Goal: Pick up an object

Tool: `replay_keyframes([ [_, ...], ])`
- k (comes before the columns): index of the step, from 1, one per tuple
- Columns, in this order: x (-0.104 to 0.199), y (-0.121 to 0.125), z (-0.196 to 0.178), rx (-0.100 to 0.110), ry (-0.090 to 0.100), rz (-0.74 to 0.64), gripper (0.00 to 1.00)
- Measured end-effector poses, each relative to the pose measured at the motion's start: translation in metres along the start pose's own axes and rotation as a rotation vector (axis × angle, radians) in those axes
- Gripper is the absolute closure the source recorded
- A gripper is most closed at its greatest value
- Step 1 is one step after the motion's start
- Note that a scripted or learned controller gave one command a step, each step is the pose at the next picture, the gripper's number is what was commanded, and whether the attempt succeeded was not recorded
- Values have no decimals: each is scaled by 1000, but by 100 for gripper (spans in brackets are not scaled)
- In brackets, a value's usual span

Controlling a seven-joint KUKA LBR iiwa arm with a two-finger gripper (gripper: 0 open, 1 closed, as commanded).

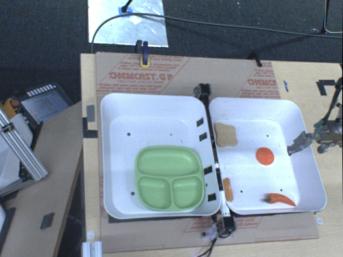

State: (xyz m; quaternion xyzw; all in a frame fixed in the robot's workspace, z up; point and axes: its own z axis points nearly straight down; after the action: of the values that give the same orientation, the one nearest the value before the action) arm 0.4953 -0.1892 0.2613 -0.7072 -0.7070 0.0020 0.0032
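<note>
Camera view: end effector (298,142) at right bin (268,111) edge, right of frame; grasp state indeterminate; orange ball (265,156) nearby.

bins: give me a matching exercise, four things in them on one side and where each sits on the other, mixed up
Things:
1. green divided plate
2. tan bread slice
3. orange round ball
4. orange carrot

Places:
A. right bin, near front right corner
B. left bin, front half
C. right bin, around the middle
D. right bin, by the divider, toward the back

Pairs: 1-B, 2-D, 3-C, 4-A
</note>
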Motion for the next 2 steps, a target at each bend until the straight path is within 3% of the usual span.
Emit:
replay_keyframes([
  [1, 0, 2, -5, -9, -2, -3, 0],
  [2, 0, 4, 37, -6, -1, -2, 0],
])
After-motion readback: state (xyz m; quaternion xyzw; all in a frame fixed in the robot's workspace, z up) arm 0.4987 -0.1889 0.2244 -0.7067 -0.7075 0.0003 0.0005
